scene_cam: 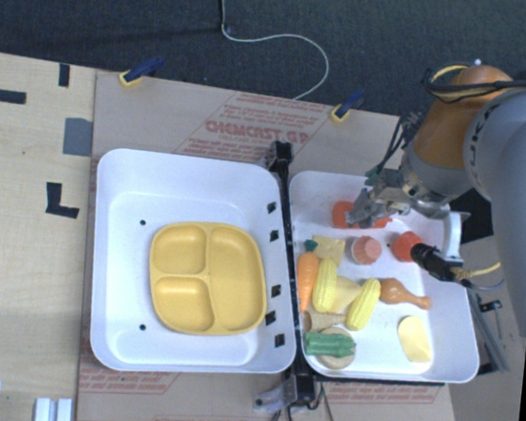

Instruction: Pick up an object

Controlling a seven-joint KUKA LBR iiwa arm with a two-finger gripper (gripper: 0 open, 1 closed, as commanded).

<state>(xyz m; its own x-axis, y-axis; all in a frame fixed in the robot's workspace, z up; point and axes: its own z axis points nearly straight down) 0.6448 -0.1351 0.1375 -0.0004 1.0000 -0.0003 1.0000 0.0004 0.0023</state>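
Even, bright overhead light; soft shadows, slightly blurry throughout.

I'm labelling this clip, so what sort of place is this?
Probably a robot lab's grasping test bench, not a kitchen: two white bins clamped on cardboard, a yellow divided plate, plastic toy food such as corn, and the gripper over them.

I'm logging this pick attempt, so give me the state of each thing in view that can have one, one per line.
gripper: low over the right bin's far end, nothing seen between its fingers
yellow divided plate: flat in the left bin, compartments bare
carrot: lying at the right bin's left wall
two corn cobs: lying side by side
drumstick: lying flat
right bin: holding the toy food
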